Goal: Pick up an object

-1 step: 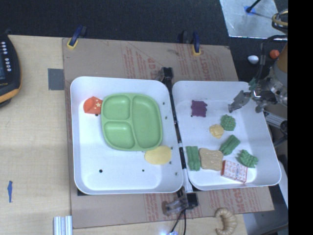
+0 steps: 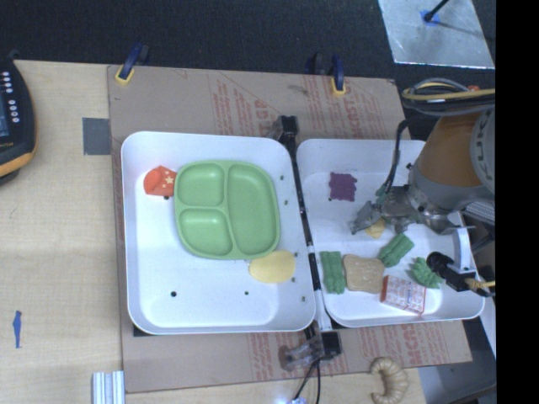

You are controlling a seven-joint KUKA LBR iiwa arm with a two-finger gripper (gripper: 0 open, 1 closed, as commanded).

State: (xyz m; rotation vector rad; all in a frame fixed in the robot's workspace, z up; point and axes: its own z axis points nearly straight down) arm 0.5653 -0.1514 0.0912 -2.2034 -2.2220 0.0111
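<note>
Gripper (image 2: 376, 220) is sitting low in the right bin (image 2: 316, 194), its dark fingers appearing splayed, with a small yellow piece (image 2: 376, 225) showing between them; whether they are actually gripping it I cannot tell. Just off at four o'clock a green strip (image 2: 395, 249) is lying, its long axis running from seven to one o'clock. At eleven o'clock a purple block (image 2: 342, 186) is resting apart. Farther at six o'clock a toast slice (image 2: 364, 273) is lying beside a green ridged piece (image 2: 333, 271). Well away at nine o'clock, the left bin (image 2: 135, 259) is holding a green divided plate (image 2: 227, 209).
</note>
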